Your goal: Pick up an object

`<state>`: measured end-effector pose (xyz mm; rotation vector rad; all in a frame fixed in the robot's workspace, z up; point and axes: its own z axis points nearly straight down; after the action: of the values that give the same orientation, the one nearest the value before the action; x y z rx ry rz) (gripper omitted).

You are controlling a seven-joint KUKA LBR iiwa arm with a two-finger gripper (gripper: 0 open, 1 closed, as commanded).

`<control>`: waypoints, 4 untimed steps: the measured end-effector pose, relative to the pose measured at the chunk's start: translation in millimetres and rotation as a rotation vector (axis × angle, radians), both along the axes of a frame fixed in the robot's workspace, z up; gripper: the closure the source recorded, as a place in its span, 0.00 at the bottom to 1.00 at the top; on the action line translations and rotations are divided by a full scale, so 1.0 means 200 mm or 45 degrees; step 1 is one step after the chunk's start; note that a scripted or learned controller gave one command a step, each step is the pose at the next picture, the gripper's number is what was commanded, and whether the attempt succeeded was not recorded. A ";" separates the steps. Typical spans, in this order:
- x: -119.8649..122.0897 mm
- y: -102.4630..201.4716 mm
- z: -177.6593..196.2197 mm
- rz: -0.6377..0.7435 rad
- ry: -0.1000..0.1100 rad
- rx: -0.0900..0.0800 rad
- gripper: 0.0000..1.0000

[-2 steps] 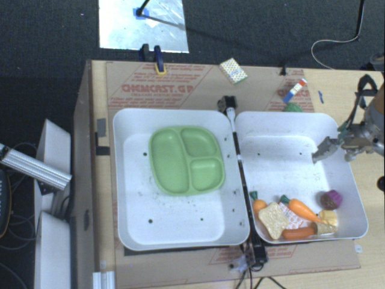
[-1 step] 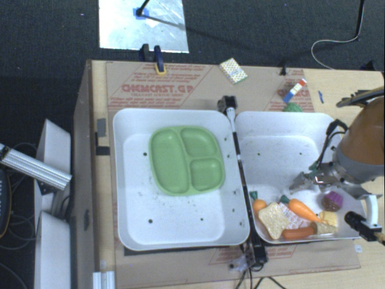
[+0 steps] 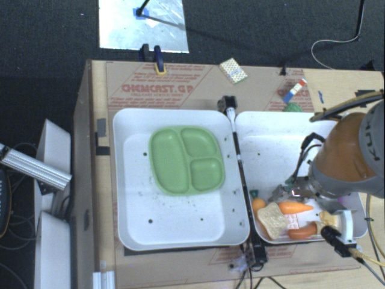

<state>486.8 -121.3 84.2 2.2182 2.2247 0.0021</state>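
Observation:
My gripper hangs low over the front of the right bin, just above a heap of toy food. In that heap lie an orange carrot, a tan bread slice, a small orange ball, a red-orange sausage and a pale yellow piece. The carrot lies just below and to the right of the gripper tip. The orange-banded wrist covers the bin's right side.
A green divided plate lies in the left bin. The ridge between the two bins runs just left of the food heap. Small items sit on the cardboard behind the bins.

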 end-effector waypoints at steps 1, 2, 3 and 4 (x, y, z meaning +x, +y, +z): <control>0.01 0.00 0.05 0.001 -0.004 0.001 1.00; 0.01 0.00 0.05 0.001 -0.004 0.001 0.00; 0.41 -0.01 0.00 0.001 -0.002 -0.002 0.00; 0.41 -0.01 0.05 0.005 -0.003 -0.002 1.00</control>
<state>569.4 -124.3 95.1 2.2119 2.2271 0.0035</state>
